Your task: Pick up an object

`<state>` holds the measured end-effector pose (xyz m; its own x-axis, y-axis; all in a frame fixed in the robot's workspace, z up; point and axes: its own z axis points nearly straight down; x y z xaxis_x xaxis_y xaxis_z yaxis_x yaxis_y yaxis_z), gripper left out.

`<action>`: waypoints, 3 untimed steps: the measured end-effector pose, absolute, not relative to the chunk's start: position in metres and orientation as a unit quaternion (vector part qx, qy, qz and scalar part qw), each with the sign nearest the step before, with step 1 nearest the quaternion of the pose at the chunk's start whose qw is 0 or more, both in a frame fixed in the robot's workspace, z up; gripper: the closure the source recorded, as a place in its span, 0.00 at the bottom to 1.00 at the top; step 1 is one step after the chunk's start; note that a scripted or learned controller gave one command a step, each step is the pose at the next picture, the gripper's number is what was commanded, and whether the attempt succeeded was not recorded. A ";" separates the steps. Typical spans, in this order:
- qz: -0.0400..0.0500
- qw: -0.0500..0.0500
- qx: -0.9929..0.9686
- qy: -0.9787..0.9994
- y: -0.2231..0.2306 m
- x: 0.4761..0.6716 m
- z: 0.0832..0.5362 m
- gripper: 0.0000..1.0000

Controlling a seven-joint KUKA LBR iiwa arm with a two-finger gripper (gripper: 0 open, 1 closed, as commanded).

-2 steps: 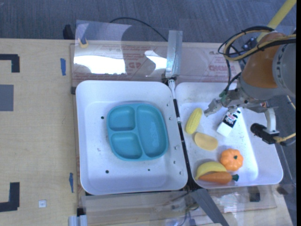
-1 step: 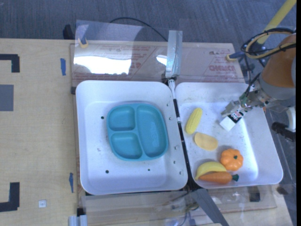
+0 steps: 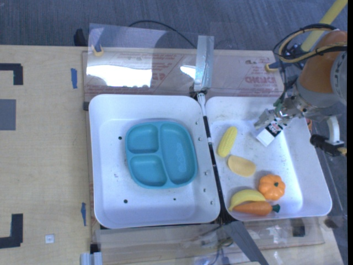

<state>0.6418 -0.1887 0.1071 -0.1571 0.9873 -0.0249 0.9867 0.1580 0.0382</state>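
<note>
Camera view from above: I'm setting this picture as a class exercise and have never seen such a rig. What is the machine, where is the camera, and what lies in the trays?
One camera looks down at a slant on a bench with two shallow white bins. The left bin holds a blue divided plate. The right bin holds toy food: a corn cob, a pale yellow slice, a banana, a carrot and a small pumpkin. The grey and orange robot arm reaches in from the right; its gripper hangs over the right bin's upper part, apart from the food.
</note>
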 end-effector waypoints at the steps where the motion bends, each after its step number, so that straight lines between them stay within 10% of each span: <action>1: 0.009 0.030 0.648 0.761 -0.190 0.646 0.123 1.00; 2: 0.008 0.028 0.648 0.761 -0.189 0.645 0.121 0.00; 3: 0.009 0.026 0.652 0.758 -0.186 0.634 0.108 0.00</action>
